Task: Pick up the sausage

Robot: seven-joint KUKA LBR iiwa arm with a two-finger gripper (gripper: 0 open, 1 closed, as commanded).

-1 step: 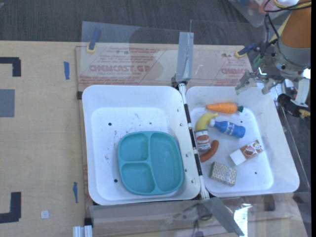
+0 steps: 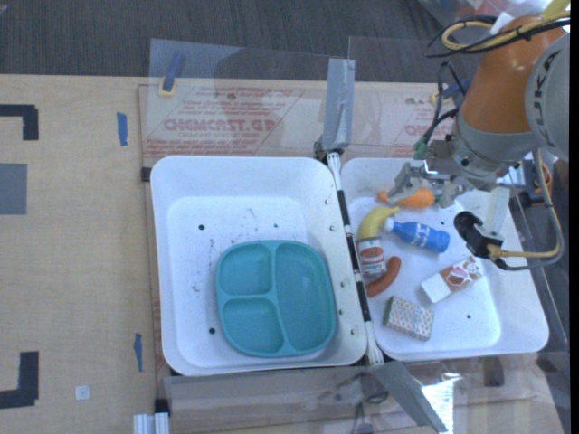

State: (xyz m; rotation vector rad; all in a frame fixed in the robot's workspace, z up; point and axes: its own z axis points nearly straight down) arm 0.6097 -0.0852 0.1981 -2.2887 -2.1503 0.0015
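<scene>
The sausage (image 2: 383, 276) lies untouched by the right bin's (image 2: 525, 328) left wall, below a banana (image 2: 375, 218), while my gripper (image 2: 432, 181) hangs farther back over a carrot (image 2: 412, 199); its grip I cannot tell.

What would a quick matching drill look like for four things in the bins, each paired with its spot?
Things:
1. sausage
2. teal tray
3. blue bottle
4. banana

Places:
A. left bin, filling its near half
B. right bin, middle, lying on its side
C. right bin, by the divider, below the small can
D. right bin, left part, above the small can

Pairs: 1-C, 2-A, 3-B, 4-D
</scene>
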